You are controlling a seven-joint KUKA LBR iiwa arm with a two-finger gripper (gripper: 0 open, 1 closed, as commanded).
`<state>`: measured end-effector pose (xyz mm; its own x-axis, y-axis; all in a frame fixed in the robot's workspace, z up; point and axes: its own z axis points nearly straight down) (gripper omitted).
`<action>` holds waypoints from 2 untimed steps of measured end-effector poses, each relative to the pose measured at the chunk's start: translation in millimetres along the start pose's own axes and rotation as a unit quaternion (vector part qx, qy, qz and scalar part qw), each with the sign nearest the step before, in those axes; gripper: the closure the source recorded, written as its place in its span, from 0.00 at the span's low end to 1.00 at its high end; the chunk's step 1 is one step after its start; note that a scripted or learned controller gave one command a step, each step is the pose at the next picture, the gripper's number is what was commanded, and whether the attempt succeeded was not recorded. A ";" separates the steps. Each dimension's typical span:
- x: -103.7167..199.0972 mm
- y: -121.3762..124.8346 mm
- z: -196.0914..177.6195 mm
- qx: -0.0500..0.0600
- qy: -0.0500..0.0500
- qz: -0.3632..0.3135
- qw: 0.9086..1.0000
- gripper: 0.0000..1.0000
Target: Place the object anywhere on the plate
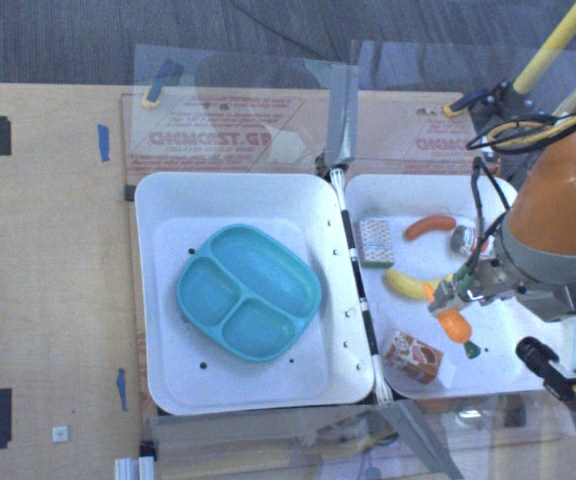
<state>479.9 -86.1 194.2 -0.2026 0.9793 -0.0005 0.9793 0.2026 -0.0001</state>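
Blue plate (249, 291) alone in left bin (158, 218). End effector (452, 300) low in right bin (498, 363), grip state unclear, touching carrot (455, 326); banana (404, 284) just beside, sausage (429, 227), sponge (375, 241), carton (414, 356) around.

Blue three-compartment plate (249, 290) lies flat, well left of the claw (448, 298); orange carrot (455, 326) just below it.

Plate (249, 291): smooth turquoise plastic w/ soft sheen. Both bins (158, 268): white plastic, matt, faintly speckled. Tabletop (48, 298) looks like pale wood; arm's orange band (565, 198) is glossy, w/ matt grey below it.
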 end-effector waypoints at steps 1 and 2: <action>104.2 88.9 -33.0 0.000 0.000 -0.020 1.000 1.00; 167.4 100.3 -18.1 0.001 0.000 -0.069 0.998 1.00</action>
<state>544.3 98.1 212.3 -0.3355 0.9421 0.0005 0.9421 0.3355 -0.0028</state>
